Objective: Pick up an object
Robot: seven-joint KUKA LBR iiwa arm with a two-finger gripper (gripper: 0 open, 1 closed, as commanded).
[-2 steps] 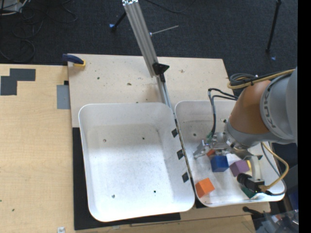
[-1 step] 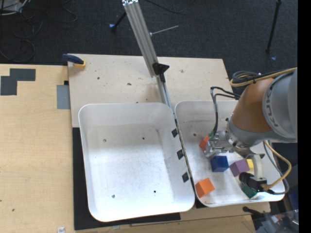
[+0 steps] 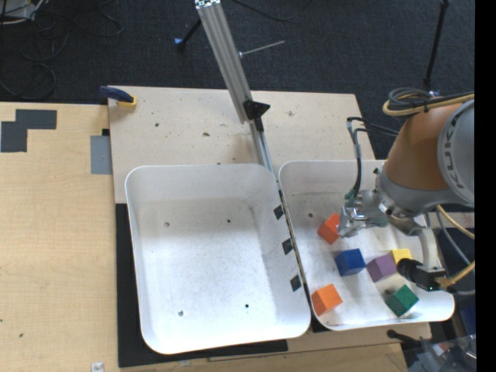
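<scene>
The right bin [image 3: 310,180] holds several small blocks. An orange-red block [image 3: 329,228] lies near its middle, and my gripper [image 3: 353,217] sits just to the right of it, low in the bin and touching or nearly touching it. Below these are a blue block [image 3: 349,261], a purple block [image 3: 380,267], a yellow block [image 3: 401,255], a green block [image 3: 402,300] and an orange block [image 3: 326,297] near the front left corner. The arm's orange band [image 3: 422,157] hangs over the bin's right side and hides part of it.
The left bin [image 3: 155,188] stands beside the right one, with black clips [image 3: 287,245] along the shared wall. A slanted aluminium bar [image 3: 230,60] rises from behind the bins. Cables [image 3: 358,153] hang by the wrist.
</scene>
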